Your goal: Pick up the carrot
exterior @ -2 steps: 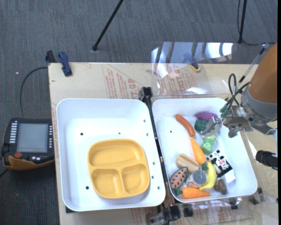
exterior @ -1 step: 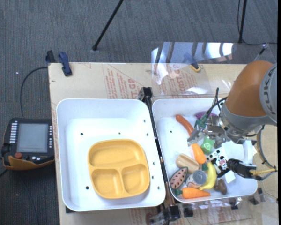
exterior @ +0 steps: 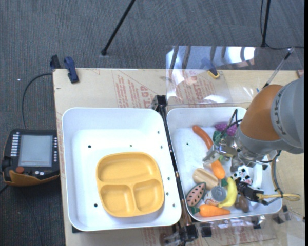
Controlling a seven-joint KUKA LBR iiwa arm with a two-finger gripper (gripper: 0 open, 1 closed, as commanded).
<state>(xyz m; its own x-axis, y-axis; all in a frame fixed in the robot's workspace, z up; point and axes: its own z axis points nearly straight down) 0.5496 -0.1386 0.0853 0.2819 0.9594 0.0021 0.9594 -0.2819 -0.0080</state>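
An orange carrot point(exterior: 214, 210) with a green end lies flat along the front wall of the right bin point(exterior: 180, 137). A second, smaller orange piece point(exterior: 217, 169) sits in the middle of that bin, among other toy foods. My gripper point(exterior: 222, 155) hangs low over the bin's middle, right above this smaller orange piece and well behind the carrot at the front wall. The arm's orange band and grey wrist point(exterior: 264, 122) hide the bin's right side.
Around the gripper lie a red sausage point(exterior: 201, 136), purple grapes point(exterior: 223, 128), a bread roll point(exterior: 205, 177), a watermelon slice point(exterior: 195, 194), a banana point(exterior: 230, 192) and a grey can point(exterior: 216, 193). The left bin point(exterior: 79, 137) holds a yellow divided tray point(exterior: 129, 183).
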